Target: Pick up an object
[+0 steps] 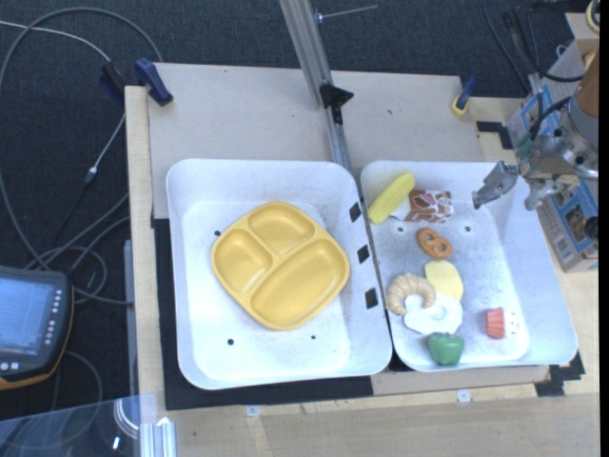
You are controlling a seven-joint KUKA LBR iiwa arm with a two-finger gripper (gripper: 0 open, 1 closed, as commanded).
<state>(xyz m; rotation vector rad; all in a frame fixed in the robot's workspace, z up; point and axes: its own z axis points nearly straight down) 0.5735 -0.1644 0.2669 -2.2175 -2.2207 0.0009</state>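
Hovering over the right bin's point(547, 284) far right corner, the gripper point(519, 190) has its fingers spread apart, nothing between them. Toy food lies below: a corn cob point(391, 197) by the far left corner, a pretzel point(434, 244) mid-bin, a croissant point(409, 291) (left edge), a green pepper point(444, 347) by the near edge.

Yellow tray point(280, 278) left bin point(190, 255) — pincer point(517, 188) open, empty
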